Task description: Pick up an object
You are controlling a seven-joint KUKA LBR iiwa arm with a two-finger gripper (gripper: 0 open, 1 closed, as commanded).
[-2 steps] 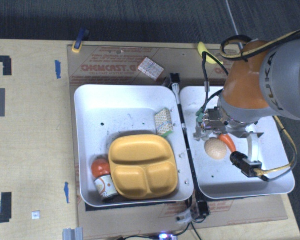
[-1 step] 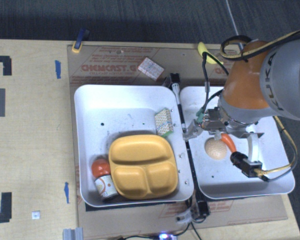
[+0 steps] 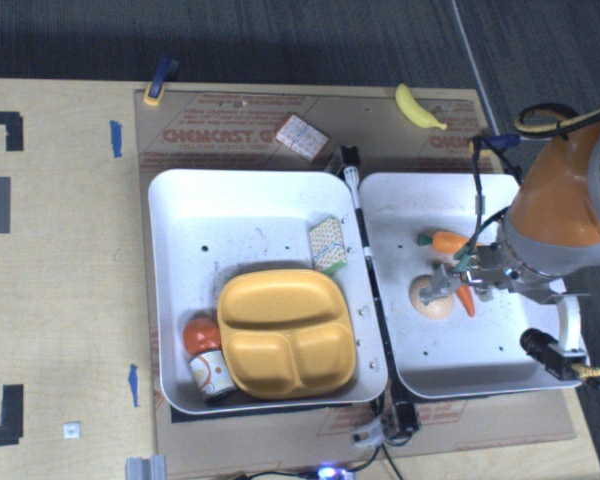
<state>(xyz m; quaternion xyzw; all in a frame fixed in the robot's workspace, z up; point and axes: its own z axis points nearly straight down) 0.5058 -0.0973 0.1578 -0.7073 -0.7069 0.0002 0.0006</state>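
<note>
The right bin (image 3: 500,363) holds three small items close together. An orange carrot with a green end (image 3: 446,240) lies near its middle. Beside it are a round tan piece (image 3: 430,303) and a thin orange-red stick (image 3: 467,301). My gripper (image 3: 443,284) hangs over the right bin, right above the round tan piece and just below the carrot. The grey arm with its orange band (image 3: 560,203) reaches in from the right. Nothing is visibly held.
In the left bin (image 3: 180,203) lie a big yellow compartment tray (image 3: 285,330), a red and white toy (image 3: 206,353) and a small patterned packet (image 3: 327,243). Behind the bins on the cardboard are a yellow banana (image 3: 418,108) and a patterned box (image 3: 301,136).
</note>
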